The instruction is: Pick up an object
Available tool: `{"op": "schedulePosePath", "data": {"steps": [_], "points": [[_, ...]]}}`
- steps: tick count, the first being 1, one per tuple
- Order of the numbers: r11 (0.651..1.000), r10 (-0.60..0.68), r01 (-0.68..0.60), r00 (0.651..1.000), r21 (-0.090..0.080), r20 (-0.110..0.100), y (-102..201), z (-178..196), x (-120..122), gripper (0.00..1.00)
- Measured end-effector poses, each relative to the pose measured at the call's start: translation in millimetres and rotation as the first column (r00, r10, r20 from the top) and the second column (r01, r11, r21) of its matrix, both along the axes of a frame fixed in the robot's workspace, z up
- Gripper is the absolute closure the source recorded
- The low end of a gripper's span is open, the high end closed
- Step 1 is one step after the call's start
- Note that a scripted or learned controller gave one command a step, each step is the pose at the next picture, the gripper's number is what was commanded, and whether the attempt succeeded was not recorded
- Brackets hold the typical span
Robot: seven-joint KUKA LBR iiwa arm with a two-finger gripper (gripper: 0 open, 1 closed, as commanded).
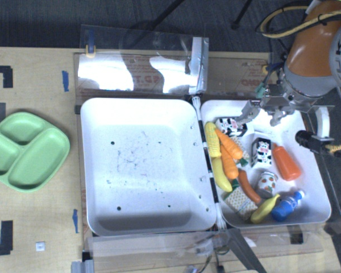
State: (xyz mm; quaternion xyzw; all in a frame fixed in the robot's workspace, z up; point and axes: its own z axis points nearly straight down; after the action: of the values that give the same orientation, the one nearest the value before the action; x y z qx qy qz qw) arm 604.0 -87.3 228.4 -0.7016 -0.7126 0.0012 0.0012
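Observation:
My gripper (263,115) hangs over the far end of the right bin (318,178), open, with nothing between its fingers (248,112). Just below and left of it lies a black-and-white cow toy (229,127). Along the bin's left wall lie a yellow corn cob (212,139), two orange carrots (231,145) and a banana (220,176). A second black-and-white toy (262,152) and an orange bottle (286,161) sit in the middle. A spotted ball (267,181), a blue bottle (287,205) and another banana (265,209) lie at the near end.
The left bin (142,164) sits beside the right one, the two sharing a middle wall. A green divided plate (26,150) rests on the bench at the far left. A clear plastic sheet (142,67) stands behind the left bin.

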Motion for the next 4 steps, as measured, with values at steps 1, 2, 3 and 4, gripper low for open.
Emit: {"op": "schedulePosePath", "data": {"steps": [1,2,3,4], "points": [[1.0,-0.01,0.01,1.0,0.001,-0.002,-42.7,-78.0,-41.2,0.0],[0.969,-0.248,0.248,0.969,0.002,-0.002,-77.8,-126.8,-14.7,0.0],[0.969,-0.247,0.247,0.969,0.001,-0.006,-77.1,-119.1,-15.3,1.0],[0.973,0.233,-0.233,0.972,-0.005,0.01,-78.8,-131.3,18.1,1.0]]}}
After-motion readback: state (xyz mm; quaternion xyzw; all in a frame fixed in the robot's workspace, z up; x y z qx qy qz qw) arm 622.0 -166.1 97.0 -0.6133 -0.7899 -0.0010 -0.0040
